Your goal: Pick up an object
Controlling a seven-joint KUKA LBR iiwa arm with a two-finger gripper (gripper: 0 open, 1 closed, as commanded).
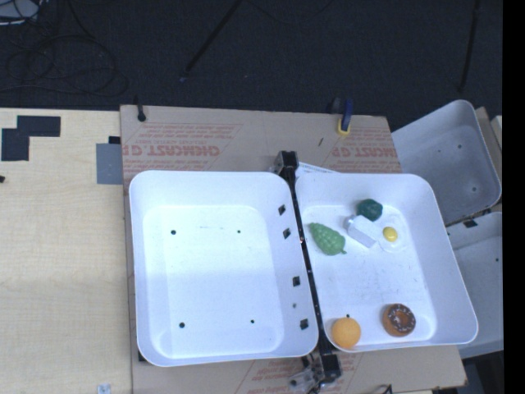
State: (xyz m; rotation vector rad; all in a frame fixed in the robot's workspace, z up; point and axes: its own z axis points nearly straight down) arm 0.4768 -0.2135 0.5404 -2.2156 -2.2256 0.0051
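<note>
Camera view: on the cardboard-covered worktop (pixel 246 142), the right-hand shallow white bin (pixel 443 253) holds every candidate, lower right of the frame. The bumpy green leafy plastic piece (pixel 326 239) at mid-bin looks light and irregular. The brown ring-shaped doughnut toy (pixel 399 319) near the bottom seems light and stiff, best pinched across its rim. The smooth orange ball (pixel 346 332) beside it would likely roll or slip. Whether the claw is spread or pressed together, I cannot tell.

light: bright, even overhead | glare: white bins (pixel 148 220) near washed out | shadows: faint | background: dim | focus: slightly soft
</note>
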